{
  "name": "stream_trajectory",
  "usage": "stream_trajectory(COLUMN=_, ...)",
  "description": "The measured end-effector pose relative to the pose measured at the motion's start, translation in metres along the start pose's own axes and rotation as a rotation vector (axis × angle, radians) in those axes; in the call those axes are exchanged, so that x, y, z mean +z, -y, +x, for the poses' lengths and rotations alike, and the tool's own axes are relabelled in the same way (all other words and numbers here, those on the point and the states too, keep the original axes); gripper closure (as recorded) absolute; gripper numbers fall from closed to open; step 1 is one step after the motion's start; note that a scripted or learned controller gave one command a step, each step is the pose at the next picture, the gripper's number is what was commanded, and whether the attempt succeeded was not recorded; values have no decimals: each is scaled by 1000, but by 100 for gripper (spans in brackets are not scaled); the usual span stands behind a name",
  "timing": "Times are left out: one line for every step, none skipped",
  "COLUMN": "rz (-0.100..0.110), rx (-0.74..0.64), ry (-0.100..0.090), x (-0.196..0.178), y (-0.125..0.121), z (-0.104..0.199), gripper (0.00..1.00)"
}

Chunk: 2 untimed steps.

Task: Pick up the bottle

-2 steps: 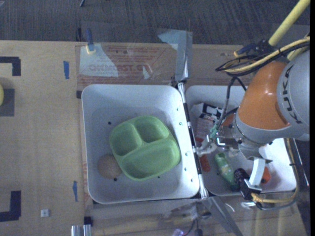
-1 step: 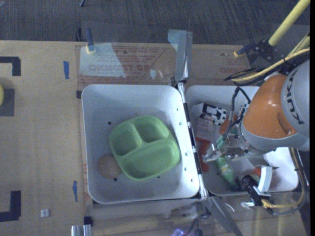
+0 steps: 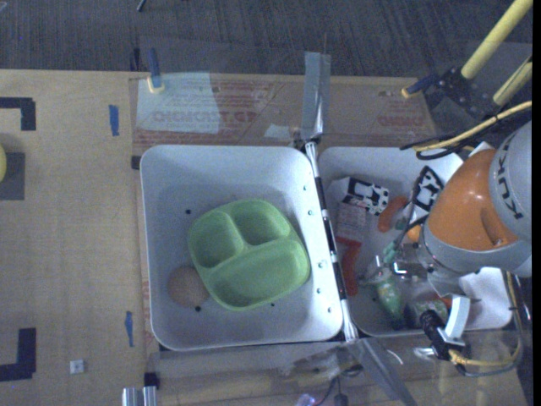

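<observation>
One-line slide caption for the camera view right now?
KUKA arm reaches into the cluttered right bin; green divided plate sits in the left bin.

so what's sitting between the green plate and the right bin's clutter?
In the camera view, just bare white floor of the left bin, then the two bins' rims meeting side by side. The green plate stays left of them.

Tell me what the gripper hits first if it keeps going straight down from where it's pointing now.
Probably the green bottle lying in the right bin. The gripper sits just above it, among the clutter there. Depth is hard to judge from this slant, so a neighbouring item could touch first.
</observation>
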State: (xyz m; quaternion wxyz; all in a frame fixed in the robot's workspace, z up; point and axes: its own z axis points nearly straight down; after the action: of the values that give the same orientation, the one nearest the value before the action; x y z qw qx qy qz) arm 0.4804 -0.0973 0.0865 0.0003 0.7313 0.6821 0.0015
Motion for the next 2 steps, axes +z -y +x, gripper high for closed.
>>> stream_trajectory(rz=-4, rx=2, ry=1, x=-11, y=-1, z=0, gripper=100)
stream_trajectory(rz=-4, rx=2, ry=1, x=-11, y=-1, z=0, gripper=0)
